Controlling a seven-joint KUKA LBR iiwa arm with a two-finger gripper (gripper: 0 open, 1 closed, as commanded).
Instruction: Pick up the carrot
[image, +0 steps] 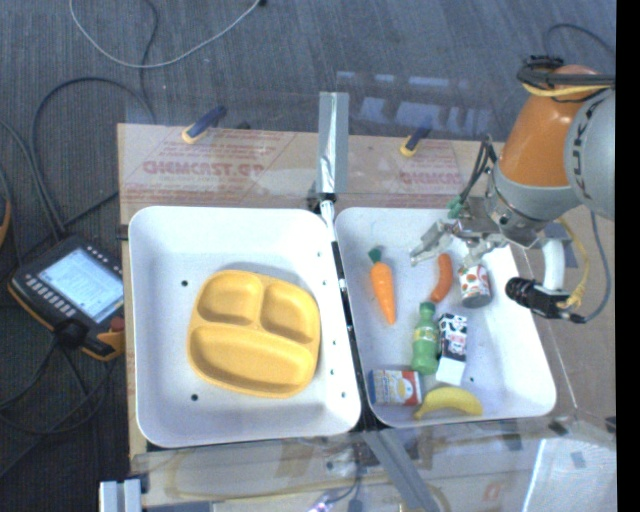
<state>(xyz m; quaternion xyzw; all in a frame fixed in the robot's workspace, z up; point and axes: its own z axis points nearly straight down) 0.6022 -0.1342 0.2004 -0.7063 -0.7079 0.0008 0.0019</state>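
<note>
The carrot (383, 290), orange with a green top, lies flat in the right bin (530, 385) near its left wall, pointing toward the front. My gripper (449, 240) hangs over the back of that bin, to the right of the carrot and clear of it. Its fingers are spread open with nothing between them. Just below the fingertips lies a smaller orange-red vegetable (441, 279).
Also in the right bin are a small can (476, 285), a green bottle (426, 339), a cow-print carton (454, 347), a small box (396, 386) and a banana (448, 402). A yellow divided plate (257, 332) sits in the left bin (160, 250).
</note>
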